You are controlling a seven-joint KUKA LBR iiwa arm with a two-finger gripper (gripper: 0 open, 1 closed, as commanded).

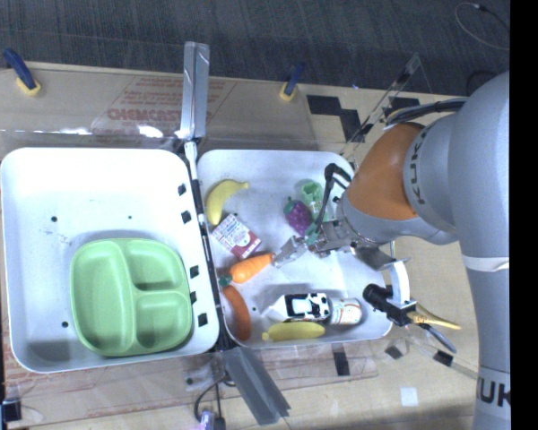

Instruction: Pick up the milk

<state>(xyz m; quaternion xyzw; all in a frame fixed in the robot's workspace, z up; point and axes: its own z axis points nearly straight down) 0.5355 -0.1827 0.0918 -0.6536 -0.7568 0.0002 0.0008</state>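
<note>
Two shallow white bins sit side by side before you: the left bin [18, 240] holds a green divided plastic tray [130, 294]. In the right bin [269, 164] you see a yellow banana [220, 197], an orange carrot [249, 267], and along the lower edge the black-and-white cow-patterned milk carton [316, 309], lying on its side. Further right, the gripper [291, 249] hangs above mid-bin, holding nothing; you cannot tell its opening.

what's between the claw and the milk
In the camera view, only bare white bin floor separates the claw from the milk. The carrot lies just left of that stretch.
</note>
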